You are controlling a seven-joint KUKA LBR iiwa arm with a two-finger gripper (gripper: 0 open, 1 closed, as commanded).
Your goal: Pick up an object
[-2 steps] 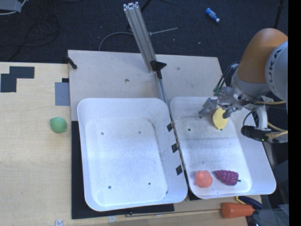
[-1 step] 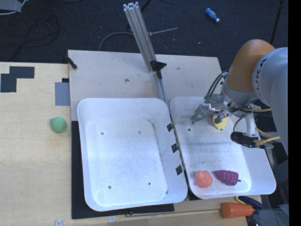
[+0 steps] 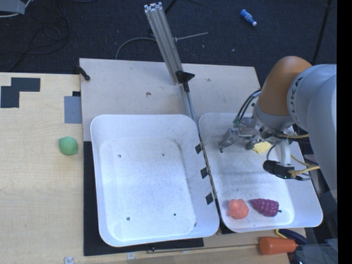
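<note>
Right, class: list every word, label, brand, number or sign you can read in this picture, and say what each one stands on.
None: no readable text, number or brand mark shows anywhere.
The two white bins are unmarked.
The grey arm with its orange band carries no legible label.
The black shapes on the wooden benchtop are plain patches, not letters.
The blue item on the floor is too small to show any print.

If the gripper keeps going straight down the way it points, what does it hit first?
Most likely the bare floor of the right bin; the gripper hangs over its upper part, away from the orange fruit and purple grapes. Depth is uncertain.
</note>
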